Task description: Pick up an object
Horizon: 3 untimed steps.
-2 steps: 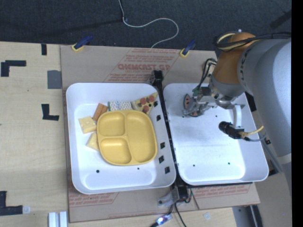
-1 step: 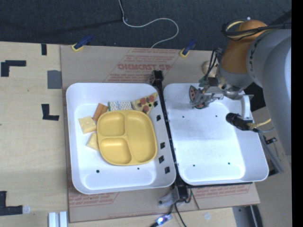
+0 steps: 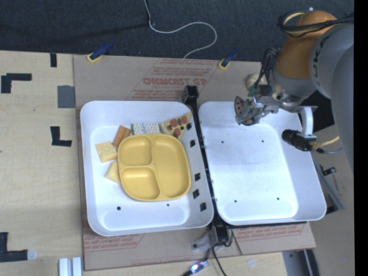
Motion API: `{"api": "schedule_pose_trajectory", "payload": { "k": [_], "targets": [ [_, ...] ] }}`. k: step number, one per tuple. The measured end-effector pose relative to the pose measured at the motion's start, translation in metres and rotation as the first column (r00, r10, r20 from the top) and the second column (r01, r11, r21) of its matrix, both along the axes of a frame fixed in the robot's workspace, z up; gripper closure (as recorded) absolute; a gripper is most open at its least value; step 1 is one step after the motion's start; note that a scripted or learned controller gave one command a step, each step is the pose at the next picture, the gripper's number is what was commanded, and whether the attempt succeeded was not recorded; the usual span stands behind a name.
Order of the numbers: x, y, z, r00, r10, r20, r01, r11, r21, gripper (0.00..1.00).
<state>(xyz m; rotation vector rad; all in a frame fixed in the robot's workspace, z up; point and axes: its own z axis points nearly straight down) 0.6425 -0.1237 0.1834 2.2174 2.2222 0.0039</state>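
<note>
Looking down on the counter, you have the jaws (image 3: 247, 112) hanging over the far edge of the right bin (image 3: 259, 211), and every object you could pick sits in the left bin (image 3: 95, 211). That is your first risk: a descent from where the arm is now would, as I judge it, close on bare white floor and come up with nothing.

You cannot tell from this view whether the jaws are open or closed; the tool is small and dark against the bin rim, so do not count on either.

In the left bin, the yellow divided plate (image 3: 154, 167) takes up the middle. Tucked around its far and left sides are the small pieces: a pale cracker-like square (image 3: 106, 151), an orange-brown piece (image 3: 121, 134), a patterned piece (image 3: 145, 128), and a pizza-like slice (image 3: 177, 125) near the wall between the bins. A yellowish wedge (image 3: 111, 172) peeks out at the plate's left edge, touching it.

Watch these points if you send the arm across:
- The small pieces lie flat and close against the plate's rim, so one finger may land on the rim and the pinch would likely slip.
- The plate itself looks wide and shallow; a grasp anywhere but its rim would probably fail.
- The slice sits near the dividing wall, where a finger could strike the bin edge.
- Crossing low risks catching that same wall.
</note>
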Motion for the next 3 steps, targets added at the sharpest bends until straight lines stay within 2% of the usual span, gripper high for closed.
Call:
{"api": "schedule_pose_trajectory", "payload": {
  "k": [1, 2, 3],
  "targets": [
    [0.001, 0.001, 0.044, 1.0, 0.0, 0.0, 0.0, 1.0, 0.0, 1.0],
    [0.015, 0.061, 0.046, 1.0, 0.006, -0.004, -0.006, 1.0, 0.002, 1.0],
    [0.008, 0.109, 0.041, 1.0, 0.004, -0.006, -0.004, 1.0, 0.001, 1.0]
  ]
}}
